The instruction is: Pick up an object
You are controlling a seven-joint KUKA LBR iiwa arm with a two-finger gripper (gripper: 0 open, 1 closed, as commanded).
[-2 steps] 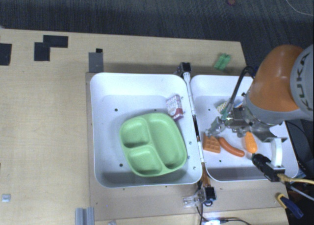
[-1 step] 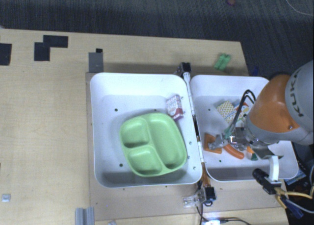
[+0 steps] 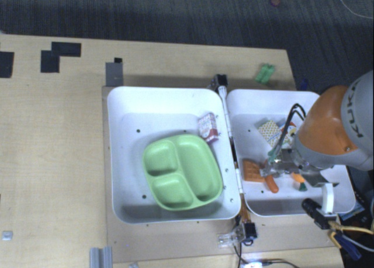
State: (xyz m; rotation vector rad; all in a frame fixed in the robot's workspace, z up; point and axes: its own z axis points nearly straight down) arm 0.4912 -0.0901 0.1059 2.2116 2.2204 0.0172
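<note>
My gripper [image 3: 273, 166] hangs low in the right bin [image 3: 251, 104], near its front left part. Right beside it, to the left, lies a flat orange piece [image 3: 252, 171]. A small orange carrot-like piece [image 3: 272, 185] sits just in front of the gripper, touching or nearly touching it. Another orange bit [image 3: 297, 177] and a tiny green bit [image 3: 302, 187] lie to the right, partly under the wrist. A speckled pale packet [image 3: 268, 128] rests further back in the same bin. No object is seen lifted.
The left bin [image 3: 125, 144] holds a green divided plate [image 3: 182, 170] and a small red-and-white packet [image 3: 207, 126] by its right wall. A green thing [image 3: 265, 73] lies on the bench behind the bins. The arm's orange band [image 3: 327, 124] covers the right bin's right side.
</note>
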